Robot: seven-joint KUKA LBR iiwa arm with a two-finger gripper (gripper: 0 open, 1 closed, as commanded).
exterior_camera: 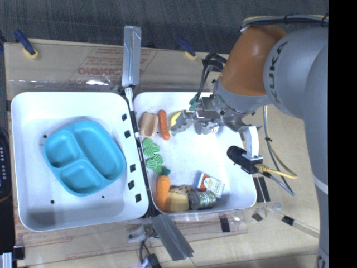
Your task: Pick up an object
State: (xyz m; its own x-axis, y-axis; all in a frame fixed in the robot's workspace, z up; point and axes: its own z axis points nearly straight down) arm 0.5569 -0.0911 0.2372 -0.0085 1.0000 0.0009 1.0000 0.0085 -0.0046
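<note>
My gripper (190, 125) hangs over the upper middle of the right bin (240, 197), open, with bare white floor showing between its fingers. A small yellow piece (175, 116) lies just left of the left fingertip (179, 125); I cannot tell whether they touch. Further left lie a tan bun (148, 124) and a red-orange sausage (163, 125). Below them sits a green leafy piece (152, 156). Along the front wall lie a carrot (162, 188), a tan bread chunk (177, 200), a dark can (202, 199) and a small carton (210, 183).
The left bin (33, 205) holds a blue divided plate (83, 156). A black divider (135, 161) runs between the bins. The grey arm with its orange band (254, 60) covers the right bin's upper right corner, with cables (273, 169) trailing over its right wall.
</note>
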